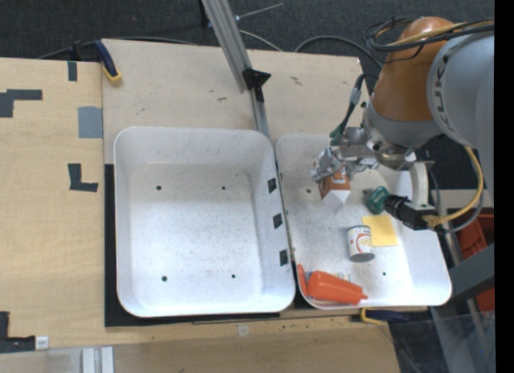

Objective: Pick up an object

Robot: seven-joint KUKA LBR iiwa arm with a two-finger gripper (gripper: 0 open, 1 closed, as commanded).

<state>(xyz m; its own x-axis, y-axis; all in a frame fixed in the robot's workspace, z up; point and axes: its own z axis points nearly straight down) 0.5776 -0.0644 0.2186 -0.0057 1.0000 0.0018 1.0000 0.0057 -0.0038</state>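
My gripper (329, 167) hangs over the upper left part of the right bin (426, 283). Directly below and touching it in the image is a small brown and white block (335, 187); whether the block is gripped is unclear. A green object (376, 199) lies just right of the block. Further toward the front are a flat yellow piece (382, 231) and a small white can (360, 243) with a red label. An orange carrot-shaped object (331, 287) rests along the bin's front left edge.
The left bin (128, 202) sits beside the right one, sharing a middle rim. A slanted metal bar (229, 34) runs from the top down to the bins' junction. The grey arm and its cables (434, 98) cover the right bin's far right corner.
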